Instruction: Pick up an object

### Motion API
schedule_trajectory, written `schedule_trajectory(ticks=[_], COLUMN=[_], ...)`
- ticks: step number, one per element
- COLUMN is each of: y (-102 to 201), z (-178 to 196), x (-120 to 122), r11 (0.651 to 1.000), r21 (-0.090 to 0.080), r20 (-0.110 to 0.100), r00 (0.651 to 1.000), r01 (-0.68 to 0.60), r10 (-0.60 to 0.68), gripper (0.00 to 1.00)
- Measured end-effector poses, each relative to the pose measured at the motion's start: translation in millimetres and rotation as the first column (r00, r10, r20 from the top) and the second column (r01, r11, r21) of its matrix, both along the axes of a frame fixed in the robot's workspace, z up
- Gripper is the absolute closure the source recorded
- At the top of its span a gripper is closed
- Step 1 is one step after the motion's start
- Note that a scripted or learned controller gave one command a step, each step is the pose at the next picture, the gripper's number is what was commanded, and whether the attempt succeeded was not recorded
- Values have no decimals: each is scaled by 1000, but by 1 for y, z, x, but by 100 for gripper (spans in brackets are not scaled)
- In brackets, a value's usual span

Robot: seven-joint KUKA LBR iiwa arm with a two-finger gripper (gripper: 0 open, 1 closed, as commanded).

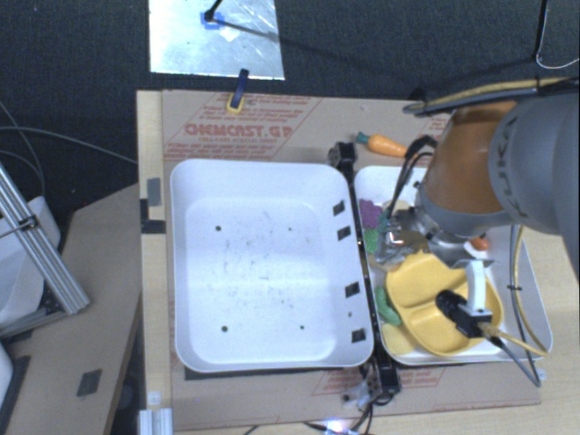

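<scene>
Camera view looks down on the bench, and we take the yellow dish (419, 302) as our landmark. Far to the left of the dish is the left bin (263, 261), its white floor bare. Just left of the dish, touching its edge, we see a green thing (388, 308). Up and left of the dish, a purple thing (371, 214) lies near the wall of the right bin (376, 184). Well above the dish, outside both bins, an orange carrot-like thing (388, 143) rests on the bench. The gripper (391, 239) hangs just over the upper left edge of the dish, between it and the purple thing. We cannot tell whether it is released or clenched, and we see nothing held. The arm (480, 161) covers the area up and right of the dish.

In our judgement the step is the approach to a grasp. To do it well, we should choose one target, come down straight on the dish's rim or on the purple thing, not between them, then lift slowly.
</scene>
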State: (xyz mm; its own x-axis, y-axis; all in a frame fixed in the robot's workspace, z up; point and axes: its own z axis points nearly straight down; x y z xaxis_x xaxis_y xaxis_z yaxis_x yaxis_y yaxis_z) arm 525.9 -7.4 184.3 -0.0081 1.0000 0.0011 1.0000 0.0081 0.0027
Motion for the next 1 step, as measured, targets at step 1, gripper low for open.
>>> schedule_trajectory(ticks=[1], y=[47], z=[91], x=[-39], r11=[1000], r21=[3], r20=[6], r00=[1000], r01=[-2], r10=[2], gripper=[100])
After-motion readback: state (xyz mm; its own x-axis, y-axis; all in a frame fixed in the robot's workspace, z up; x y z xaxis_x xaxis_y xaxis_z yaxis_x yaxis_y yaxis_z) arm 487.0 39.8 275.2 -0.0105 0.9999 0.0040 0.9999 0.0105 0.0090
